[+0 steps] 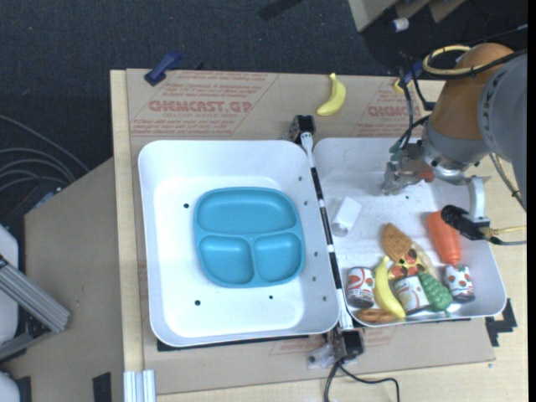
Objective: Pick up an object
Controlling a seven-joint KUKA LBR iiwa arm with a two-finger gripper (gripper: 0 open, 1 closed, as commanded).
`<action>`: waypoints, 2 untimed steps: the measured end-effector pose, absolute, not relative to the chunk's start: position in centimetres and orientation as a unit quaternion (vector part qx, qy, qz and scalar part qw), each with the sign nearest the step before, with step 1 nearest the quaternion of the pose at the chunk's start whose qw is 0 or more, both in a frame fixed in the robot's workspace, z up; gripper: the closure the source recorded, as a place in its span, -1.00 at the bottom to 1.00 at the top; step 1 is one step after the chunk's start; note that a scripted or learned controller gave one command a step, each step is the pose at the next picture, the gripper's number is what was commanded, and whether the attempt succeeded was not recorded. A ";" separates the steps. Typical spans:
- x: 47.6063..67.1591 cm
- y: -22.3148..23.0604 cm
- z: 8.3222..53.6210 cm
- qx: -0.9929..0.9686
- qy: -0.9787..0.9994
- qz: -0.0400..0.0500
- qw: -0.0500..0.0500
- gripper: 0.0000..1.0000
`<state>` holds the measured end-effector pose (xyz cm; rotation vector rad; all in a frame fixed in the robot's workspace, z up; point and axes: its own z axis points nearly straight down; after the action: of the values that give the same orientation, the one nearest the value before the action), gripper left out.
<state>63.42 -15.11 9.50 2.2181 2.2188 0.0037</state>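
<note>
My gripper (399, 177) hangs low over the upper part of the right bin (366, 159), above bare white floor. Nothing is visibly in it. The nearest object is a small white block (345, 213), below and left of the gripper. An orange carrot (444, 236) lies below and right of it. At the bin's front sit a brown bread piece (399, 241), a yellow banana (384, 287), three small cans (360, 286) (410, 292) (459, 281) and a green toy (435, 291).
The left bin (159, 249) holds a blue three-compartment plate (249, 234). A second banana (332, 97) lies on the cardboard behind the bins. The arm's orange band (461, 99) rises at the right, with cables around it.
</note>
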 end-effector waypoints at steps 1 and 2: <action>63.4 -15.1 9.5 0.707 0.707 0.001 0.002 -1.00; 63.5 -15.1 10.5 0.707 0.707 0.002 0.003 1.00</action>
<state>63.47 -15.09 10.50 2.2162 2.2175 0.0056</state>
